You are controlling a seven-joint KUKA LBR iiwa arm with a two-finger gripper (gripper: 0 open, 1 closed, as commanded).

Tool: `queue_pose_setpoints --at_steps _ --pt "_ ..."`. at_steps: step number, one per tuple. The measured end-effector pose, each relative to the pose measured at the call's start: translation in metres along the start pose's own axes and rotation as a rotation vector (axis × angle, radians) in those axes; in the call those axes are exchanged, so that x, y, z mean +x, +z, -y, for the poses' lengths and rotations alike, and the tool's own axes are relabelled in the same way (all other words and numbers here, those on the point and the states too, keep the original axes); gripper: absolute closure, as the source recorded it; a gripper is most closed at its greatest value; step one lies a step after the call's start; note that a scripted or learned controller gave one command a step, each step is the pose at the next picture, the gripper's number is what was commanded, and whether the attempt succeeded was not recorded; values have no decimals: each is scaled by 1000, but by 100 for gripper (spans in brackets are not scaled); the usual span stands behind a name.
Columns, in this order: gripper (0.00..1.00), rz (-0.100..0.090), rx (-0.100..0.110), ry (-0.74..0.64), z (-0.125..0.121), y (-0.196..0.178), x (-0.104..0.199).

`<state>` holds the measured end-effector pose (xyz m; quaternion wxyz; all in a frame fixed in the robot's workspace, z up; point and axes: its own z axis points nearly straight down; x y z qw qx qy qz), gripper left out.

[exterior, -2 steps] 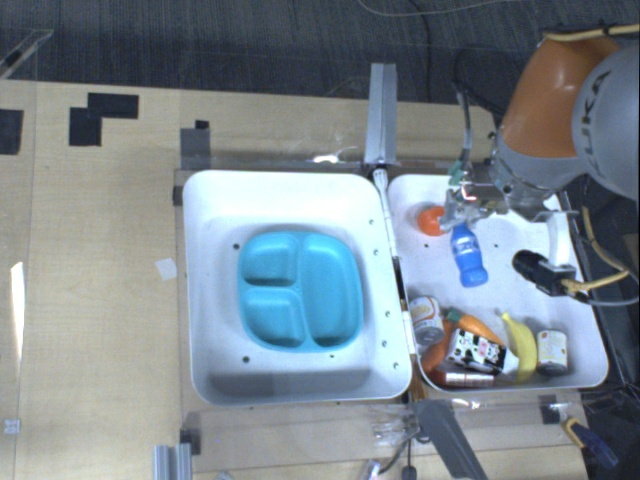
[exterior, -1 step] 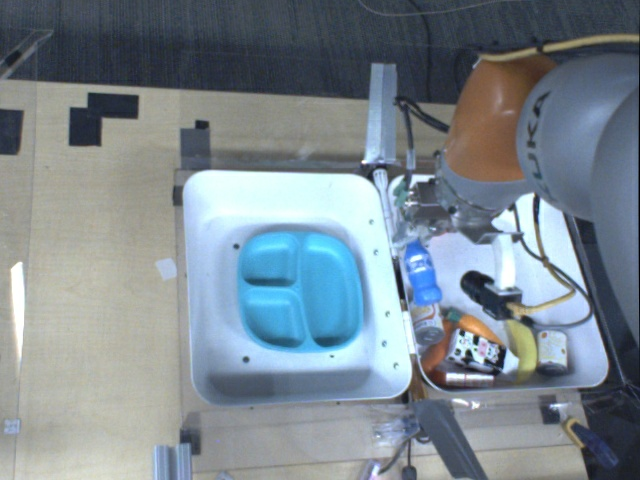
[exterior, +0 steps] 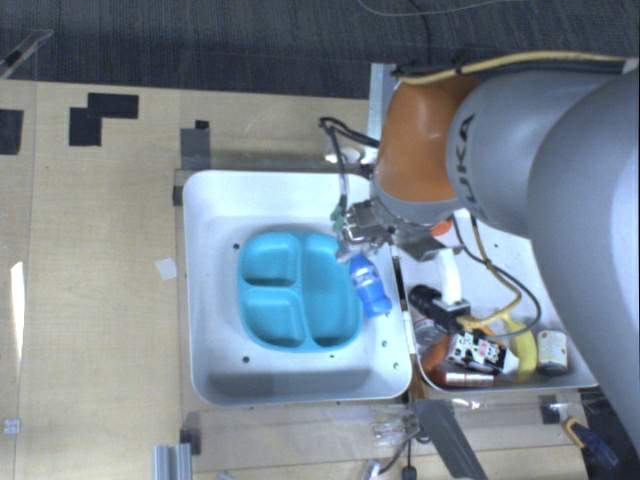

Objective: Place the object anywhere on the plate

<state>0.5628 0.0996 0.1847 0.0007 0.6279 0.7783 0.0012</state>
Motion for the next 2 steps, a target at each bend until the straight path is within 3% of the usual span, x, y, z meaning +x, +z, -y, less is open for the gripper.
queue_pose_setpoints --at_steps 1,2 --pt "0 0 0 1 0 0 0" --pt "100 0 -5 1 -2 -11 -1"
